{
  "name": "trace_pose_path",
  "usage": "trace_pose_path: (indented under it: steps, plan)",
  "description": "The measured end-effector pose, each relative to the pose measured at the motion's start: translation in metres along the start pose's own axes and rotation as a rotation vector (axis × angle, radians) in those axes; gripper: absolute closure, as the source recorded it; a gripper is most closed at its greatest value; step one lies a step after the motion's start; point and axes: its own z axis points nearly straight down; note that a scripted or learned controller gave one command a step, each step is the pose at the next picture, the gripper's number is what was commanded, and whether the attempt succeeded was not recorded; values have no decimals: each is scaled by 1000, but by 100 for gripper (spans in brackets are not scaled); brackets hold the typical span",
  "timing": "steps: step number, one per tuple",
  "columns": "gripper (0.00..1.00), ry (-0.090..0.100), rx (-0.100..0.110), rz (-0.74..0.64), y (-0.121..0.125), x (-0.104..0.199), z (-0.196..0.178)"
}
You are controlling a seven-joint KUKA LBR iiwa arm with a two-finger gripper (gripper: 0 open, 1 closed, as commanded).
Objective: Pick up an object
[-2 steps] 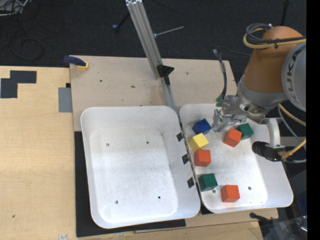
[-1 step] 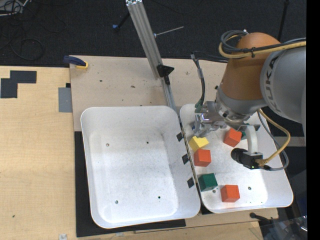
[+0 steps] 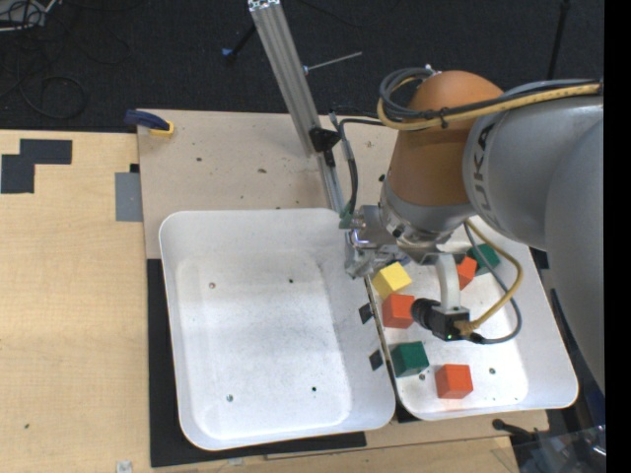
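While my arm (image 3: 513,166), with part of its KUKA lettering showing, hangs over the right bin (image 3: 552,382), I cannot tell the gripper's (image 3: 380,254) state, a yellow block (image 3: 391,279) at its five o'clock.

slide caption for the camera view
Arm reaching over right bin of coloured blocks, yellow block beneath its wrist.

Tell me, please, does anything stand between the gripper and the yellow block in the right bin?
Nothing visible does. The gripper hangs just left of the yellow block, at the right bin's left edge. An orange block lies just below the yellow one, beside the path, not across it.
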Motion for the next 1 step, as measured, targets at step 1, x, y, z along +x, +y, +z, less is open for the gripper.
trace_pose_path:
  steps: [1]
  plan:
    - [100,0,-2,0,-7,44,-3]
